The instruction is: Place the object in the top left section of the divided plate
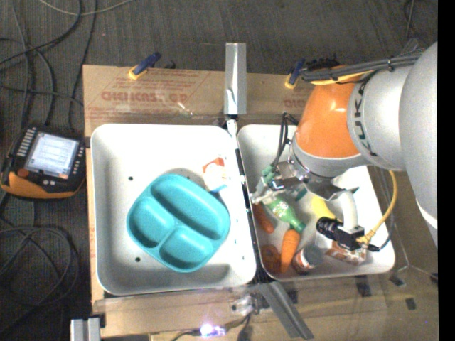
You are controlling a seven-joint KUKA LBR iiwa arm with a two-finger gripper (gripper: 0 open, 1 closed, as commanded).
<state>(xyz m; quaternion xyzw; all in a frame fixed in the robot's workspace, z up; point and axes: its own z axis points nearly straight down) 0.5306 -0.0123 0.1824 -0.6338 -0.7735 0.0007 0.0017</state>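
Camera view is looking down on two white bins sitting side by side on the bench. The left bin (pixel 106 190) is holding a blue divided plate (pixel 179 221) with three sections. All three sections are bare. Just beside the plate's upper right edge, a small white and orange thing (pixel 215 174) is lying near the bin's right wall; it is too small to tell which way it is pointing.

The right bin (pixel 377 258) is holding a pile of play food. A green bottle (pixel 284 212) is lying on a slant, right of the plate, past the wall between the bins. An orange carrot (pixel 288 249) is lying below the bottle, standing almost straight up and down in the picture.

The jaws (pixel 274 185) are hanging over the bottle's top end. I cannot tell how the jaws are standing.
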